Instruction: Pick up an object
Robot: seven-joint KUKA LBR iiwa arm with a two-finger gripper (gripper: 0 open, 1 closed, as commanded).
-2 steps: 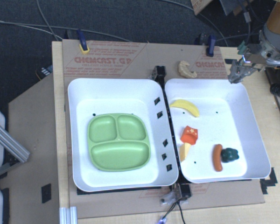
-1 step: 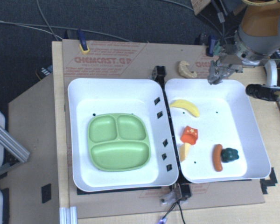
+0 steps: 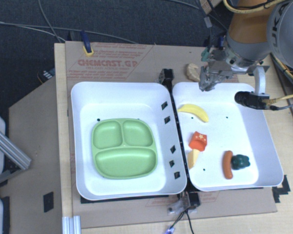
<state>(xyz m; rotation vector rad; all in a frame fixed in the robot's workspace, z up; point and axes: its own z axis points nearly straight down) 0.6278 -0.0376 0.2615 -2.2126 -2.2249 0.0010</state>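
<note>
We see the arm reaching in from the upper right, its orange band high in the corner and its wrist bent downward so that the gripper hangs over the back edge of the right bin. Whether the jaws are open or closed we cannot tell (they are small and dark against the bin's rim), and we see nothing between them.

In the right bin lie a banana, nearest the gripper yet apart from it, a red and yellow toy toward the divider, and an orange sausage touching a dark green piece near the front. The left bin holds a green divided tray. Both bins sit on the worktop, and a pale, stone-like lump rests on it just behind the right bin.
</note>
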